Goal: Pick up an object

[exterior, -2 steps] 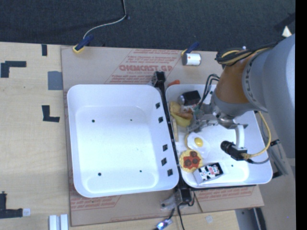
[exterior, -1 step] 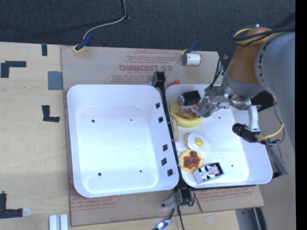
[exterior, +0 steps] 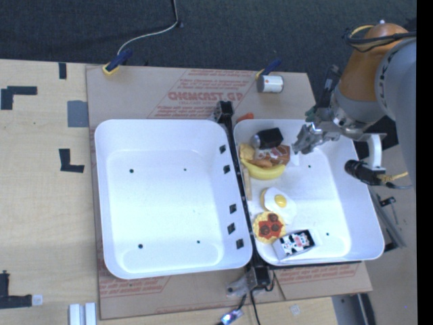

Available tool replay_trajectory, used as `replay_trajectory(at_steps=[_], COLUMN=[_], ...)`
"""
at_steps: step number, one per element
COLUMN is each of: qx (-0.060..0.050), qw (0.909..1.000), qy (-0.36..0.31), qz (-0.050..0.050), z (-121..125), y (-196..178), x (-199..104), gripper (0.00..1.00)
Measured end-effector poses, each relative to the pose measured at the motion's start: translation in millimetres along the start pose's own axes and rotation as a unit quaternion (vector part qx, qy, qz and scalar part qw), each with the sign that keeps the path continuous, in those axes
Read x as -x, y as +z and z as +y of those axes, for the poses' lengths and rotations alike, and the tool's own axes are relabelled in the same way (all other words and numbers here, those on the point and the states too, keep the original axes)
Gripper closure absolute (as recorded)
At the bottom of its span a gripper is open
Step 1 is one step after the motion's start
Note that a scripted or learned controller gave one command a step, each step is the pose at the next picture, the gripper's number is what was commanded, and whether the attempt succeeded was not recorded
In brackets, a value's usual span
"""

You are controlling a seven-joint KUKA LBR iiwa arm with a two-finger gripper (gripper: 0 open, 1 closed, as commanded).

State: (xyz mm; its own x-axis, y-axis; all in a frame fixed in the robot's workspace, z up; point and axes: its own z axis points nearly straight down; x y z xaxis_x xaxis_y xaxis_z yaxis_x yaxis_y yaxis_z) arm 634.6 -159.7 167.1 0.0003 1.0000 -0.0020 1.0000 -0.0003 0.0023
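Note:
The right bin (exterior: 352, 212) holds several small objects along its left side. A black block (exterior: 268, 137) lies at the back, with a yellow banana-shaped piece (exterior: 262, 170) and a brown-red food piece (exterior: 274, 157) just in front of it. Further forward sit a fried egg toy (exterior: 278, 201), a small pizza-like disc (exterior: 268, 227) and a black-and-white card (exterior: 296, 243). My gripper (exterior: 304, 143) hangs low over the back of the right bin, just right of the brown-red piece. Nothing shows between its fingers.
The left bin (exterior: 111, 195) lies beside the right one, joined by a black clamp strip (exterior: 231, 181). A small white cylinder (exterior: 272, 84) rests on the cardboard behind the bins. The arm's grey body and orange band (exterior: 369, 66) fill the upper right.

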Motion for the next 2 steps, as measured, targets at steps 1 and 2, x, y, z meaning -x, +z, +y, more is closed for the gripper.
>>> replay_trajectory(at_steps=[1, 2], qx=[0.009, -0.004], qw=[1.0, 1.0], qy=[-0.002, 0.001], qz=[-0.002, 0.0], z=[37.3, 33.1], y=[-167.2, -108.4], x=[7.4, 33.7], gripper=[1.0, 1.0])
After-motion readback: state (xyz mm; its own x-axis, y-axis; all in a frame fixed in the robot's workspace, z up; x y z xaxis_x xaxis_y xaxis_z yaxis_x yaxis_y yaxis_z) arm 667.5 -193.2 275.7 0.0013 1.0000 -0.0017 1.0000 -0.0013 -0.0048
